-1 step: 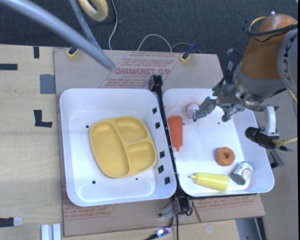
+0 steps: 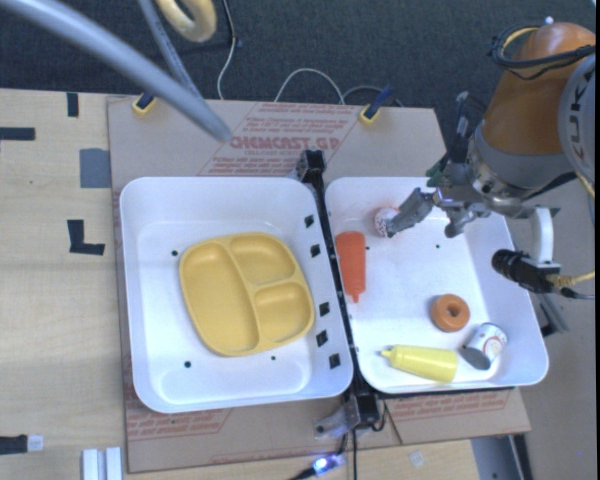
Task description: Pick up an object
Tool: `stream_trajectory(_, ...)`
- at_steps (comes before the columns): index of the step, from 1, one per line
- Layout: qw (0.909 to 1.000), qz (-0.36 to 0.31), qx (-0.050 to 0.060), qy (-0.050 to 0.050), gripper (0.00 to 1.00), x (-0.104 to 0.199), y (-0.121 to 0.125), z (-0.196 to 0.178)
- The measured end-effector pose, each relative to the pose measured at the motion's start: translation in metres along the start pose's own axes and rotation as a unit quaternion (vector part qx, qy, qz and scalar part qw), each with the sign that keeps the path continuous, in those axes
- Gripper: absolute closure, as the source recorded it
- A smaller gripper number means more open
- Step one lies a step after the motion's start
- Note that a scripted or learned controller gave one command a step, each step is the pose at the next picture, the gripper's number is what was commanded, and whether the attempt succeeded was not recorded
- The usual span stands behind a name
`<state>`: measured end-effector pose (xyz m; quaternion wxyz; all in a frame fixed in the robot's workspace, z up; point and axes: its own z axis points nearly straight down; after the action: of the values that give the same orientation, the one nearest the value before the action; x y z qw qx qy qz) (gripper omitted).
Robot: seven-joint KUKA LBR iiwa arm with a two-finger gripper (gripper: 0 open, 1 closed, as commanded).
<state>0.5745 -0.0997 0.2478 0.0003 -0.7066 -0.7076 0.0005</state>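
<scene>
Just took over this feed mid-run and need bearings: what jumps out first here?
The yellow three-compartment plastic tray lies alone in the left white bin. The right white bin holds an orange carrot-shaped toy, a brown ring doughnut and a yellow squeeze bottle. The gripper hangs over that bin's far end.

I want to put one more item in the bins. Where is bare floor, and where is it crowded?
Right bin: bare in the middle, between carrot and donut. Crowded along the front edge: mustard bottle, small can. The gripper hangs over the back left. Left bin: yellow divided plate takes the centre; bare strips along the back and front.
</scene>
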Motion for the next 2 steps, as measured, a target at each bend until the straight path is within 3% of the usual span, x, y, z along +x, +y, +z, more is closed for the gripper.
stream_trajectory(2, 1.0, 0.001, 0.002, 0.0, 0.0, -0.005, -0.005, 0.111)
